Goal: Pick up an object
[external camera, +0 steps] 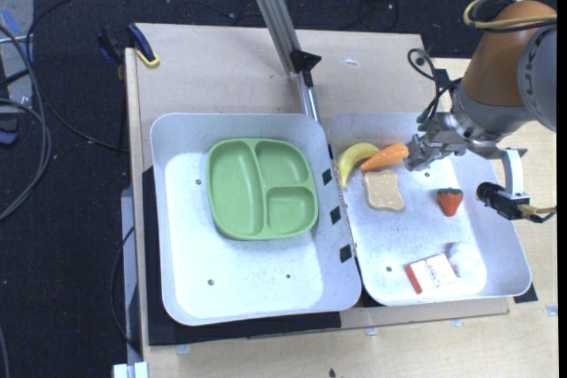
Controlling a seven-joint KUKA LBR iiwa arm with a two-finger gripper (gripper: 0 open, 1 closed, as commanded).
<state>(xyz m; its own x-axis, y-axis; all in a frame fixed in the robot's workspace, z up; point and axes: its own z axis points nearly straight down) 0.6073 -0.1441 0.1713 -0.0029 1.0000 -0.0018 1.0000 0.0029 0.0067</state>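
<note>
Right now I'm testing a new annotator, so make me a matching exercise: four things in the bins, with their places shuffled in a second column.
Things:
1. green plate
2. carrot
3. strawberry
4. red-and-white box

Places:
A. right bin, near the front edge
B. left bin
C. right bin, beside the banana at the back
D. right bin, right of the bread slice

Pairs: 1-B, 2-C, 3-D, 4-A
</note>
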